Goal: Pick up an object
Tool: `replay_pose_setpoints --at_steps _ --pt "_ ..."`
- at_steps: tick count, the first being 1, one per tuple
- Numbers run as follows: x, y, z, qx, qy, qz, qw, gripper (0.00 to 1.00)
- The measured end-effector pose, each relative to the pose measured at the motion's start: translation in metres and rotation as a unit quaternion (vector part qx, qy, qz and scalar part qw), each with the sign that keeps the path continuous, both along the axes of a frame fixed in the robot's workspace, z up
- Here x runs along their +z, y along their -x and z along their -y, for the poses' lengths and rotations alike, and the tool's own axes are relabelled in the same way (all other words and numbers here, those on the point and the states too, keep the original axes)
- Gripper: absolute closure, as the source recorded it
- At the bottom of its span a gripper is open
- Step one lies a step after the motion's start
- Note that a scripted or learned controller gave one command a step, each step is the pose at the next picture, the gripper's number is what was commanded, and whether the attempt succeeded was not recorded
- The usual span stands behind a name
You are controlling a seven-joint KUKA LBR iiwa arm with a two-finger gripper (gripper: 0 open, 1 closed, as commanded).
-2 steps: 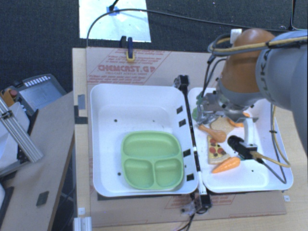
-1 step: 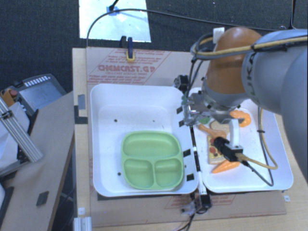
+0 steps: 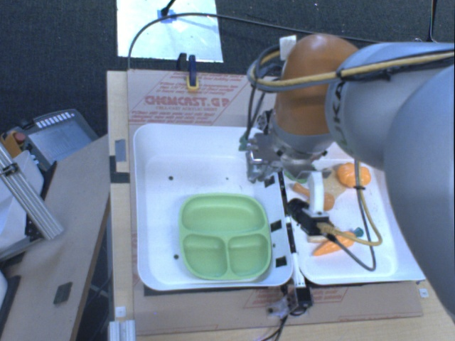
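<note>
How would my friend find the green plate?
Look in the left bin of the two white ones. The green plate lies near its front edge. It alone is green, with three sections; the orange pieces lie in the right bin.

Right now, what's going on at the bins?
The KUKA arm reaches in from the right. Its claw hangs over the right side of the left bin, near the divide between the bins, and no object is visibly held. A green divided plate lies in the left bin, nearer the camera than the claw. Several orange pieces lie in the right bin, partly hidden by the arm.
</note>
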State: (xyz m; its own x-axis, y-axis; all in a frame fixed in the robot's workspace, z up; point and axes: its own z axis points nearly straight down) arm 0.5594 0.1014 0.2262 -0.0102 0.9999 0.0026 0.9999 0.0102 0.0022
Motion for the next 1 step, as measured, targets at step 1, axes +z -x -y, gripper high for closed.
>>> replay_pose_setpoints --at_steps 1 --pt "-0.0002 0.0000 0.0035 -0.003 0.0009 0.000 1.0000 0.00"
